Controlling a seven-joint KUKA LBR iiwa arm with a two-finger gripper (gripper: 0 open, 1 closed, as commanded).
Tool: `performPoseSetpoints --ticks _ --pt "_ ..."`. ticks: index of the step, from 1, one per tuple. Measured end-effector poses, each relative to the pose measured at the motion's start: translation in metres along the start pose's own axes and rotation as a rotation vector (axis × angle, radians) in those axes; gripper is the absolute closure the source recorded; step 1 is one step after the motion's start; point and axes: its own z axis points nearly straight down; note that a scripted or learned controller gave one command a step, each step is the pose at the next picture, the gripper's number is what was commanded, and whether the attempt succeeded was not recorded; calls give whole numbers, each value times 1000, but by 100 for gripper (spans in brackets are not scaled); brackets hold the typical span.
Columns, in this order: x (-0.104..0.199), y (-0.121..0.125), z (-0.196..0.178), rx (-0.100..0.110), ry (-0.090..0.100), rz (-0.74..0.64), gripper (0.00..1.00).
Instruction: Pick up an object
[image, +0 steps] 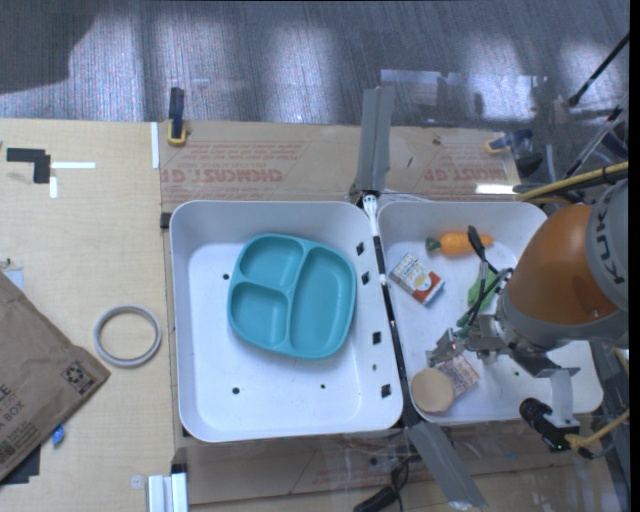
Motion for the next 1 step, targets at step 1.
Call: performPoseSetpoints --ticks 1 --pt "-1 0 -9 0 0 4 100"
